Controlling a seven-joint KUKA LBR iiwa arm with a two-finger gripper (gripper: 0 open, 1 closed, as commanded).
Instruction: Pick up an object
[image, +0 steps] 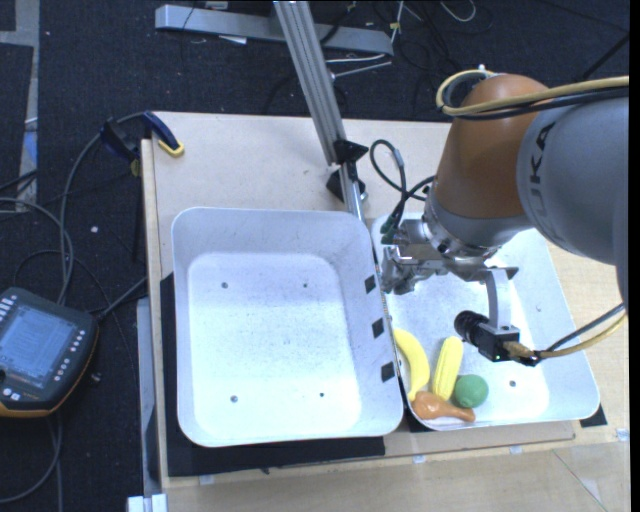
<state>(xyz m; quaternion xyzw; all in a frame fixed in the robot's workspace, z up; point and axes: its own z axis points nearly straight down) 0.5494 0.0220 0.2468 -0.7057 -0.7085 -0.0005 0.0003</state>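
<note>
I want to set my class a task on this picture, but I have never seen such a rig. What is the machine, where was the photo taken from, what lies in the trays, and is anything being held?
The machine is a single robot arm, grey with an orange band, reaching in from the right. At its end is a pincer for grasping things. The one camera is fixed above the bench and looks down at a slant. On the bench stand a left bin and a right bin, both shallow and white, side by side. The pincer hangs over the right bin, near its left wall. At that bin's near end, close together, lie a banana, another yellow piece, a green ball and an orange piece. The picture shows nothing held in the pincer.
</note>
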